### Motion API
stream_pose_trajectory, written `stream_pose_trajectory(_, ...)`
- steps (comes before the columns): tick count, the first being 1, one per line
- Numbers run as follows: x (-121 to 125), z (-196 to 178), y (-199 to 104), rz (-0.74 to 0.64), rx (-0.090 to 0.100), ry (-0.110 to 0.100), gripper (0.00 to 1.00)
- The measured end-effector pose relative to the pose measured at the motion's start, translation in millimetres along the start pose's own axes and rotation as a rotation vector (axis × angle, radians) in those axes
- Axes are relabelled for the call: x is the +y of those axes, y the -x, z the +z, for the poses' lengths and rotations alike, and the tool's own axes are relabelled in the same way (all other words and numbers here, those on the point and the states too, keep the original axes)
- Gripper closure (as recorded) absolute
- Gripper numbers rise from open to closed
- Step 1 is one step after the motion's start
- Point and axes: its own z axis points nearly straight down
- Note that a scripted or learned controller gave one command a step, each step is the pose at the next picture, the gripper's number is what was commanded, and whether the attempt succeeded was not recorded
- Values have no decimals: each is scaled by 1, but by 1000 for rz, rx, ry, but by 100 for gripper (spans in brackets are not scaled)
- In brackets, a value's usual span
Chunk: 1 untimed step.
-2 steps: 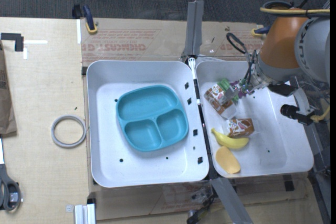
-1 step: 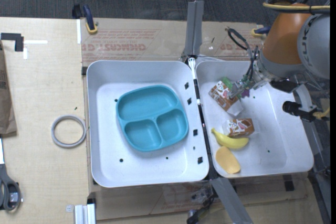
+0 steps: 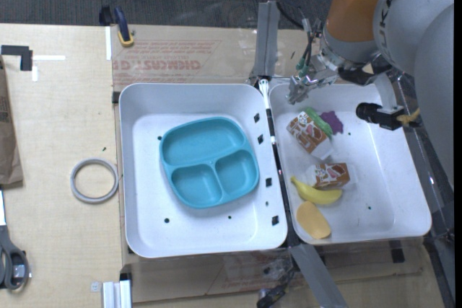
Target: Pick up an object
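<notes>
The arm [image 3: 404,18] is entering from the upper right of the frame, its orange band sitting above the wrist. The end effector [image 3: 302,86] is hanging over the upper left corner of the right bin [image 3: 393,184], just inside the rim. Whether it is released or clenched cannot be told at this scale; nothing is showing between its tips.

The candidate objects are lying in the left half of the right bin: a brown patterned packet [image 3: 306,132] with a purple item [image 3: 332,120] and a green piece touching it, a second small packet [image 3: 332,174] lower down, a banana [image 3: 315,192] touching that packet, and a yellow-orange oval item [image 3: 313,220] near the lower rim.

Procedure for the step in hand, as a judgement: the upper packet is lying nearest, just below the end effector. A good approach is descending straight over its centre and spanning its narrow side. Neighbouring items are crowding it, so a skewed descent is risking a push rather than a hold.

The left bin [image 3: 144,177] is carrying a blue divided tray [image 3: 209,162]. The counter [image 3: 58,126] is pale wood, bearing a tape ring [image 3: 94,179] at centre left, scissors [image 3: 13,263] at lower left and cardboard behind the bins. Dark floor is running along the top of the frame.
</notes>
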Motion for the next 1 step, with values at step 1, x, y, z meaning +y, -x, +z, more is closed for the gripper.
stream_pose_trajectory(1, 0, 0, 0, 0, 0, -1, 0)
